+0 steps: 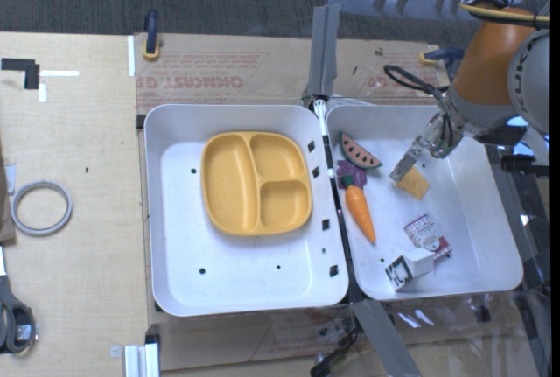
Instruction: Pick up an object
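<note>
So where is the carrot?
The carrot lies in the right bin, near its left wall, just below the grapes and watermelon slice.

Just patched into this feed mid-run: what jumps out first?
The yellow divided plate lies alone in the left bin. In the right bin, the pincer hangs right at a tan block, with a carrot and a watermelon slice to that block's left. Two small cartons lie nearer the front edge.
</note>
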`<action>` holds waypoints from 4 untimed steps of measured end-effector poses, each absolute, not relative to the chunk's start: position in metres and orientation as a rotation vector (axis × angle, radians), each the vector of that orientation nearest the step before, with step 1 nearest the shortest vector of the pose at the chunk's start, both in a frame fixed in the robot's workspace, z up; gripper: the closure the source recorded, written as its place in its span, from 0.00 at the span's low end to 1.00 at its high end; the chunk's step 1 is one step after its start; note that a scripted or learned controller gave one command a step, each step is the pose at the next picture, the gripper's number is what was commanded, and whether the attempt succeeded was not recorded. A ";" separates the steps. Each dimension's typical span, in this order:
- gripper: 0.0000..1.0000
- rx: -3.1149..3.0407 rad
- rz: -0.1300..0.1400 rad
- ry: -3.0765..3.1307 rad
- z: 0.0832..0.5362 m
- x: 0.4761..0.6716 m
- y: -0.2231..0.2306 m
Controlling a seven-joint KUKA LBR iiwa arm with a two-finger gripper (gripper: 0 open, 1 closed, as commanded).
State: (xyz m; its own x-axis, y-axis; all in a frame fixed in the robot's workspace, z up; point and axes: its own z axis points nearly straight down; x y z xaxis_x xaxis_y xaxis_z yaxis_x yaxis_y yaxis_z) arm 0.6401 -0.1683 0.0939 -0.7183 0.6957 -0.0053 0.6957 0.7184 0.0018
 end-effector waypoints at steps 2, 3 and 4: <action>0.00 0.317 -0.001 3.121 0.093 0.544 -0.207; 0.00 0.235 0.000 3.128 0.093 0.583 -0.209; 0.00 0.298 0.001 3.121 0.124 0.623 -0.195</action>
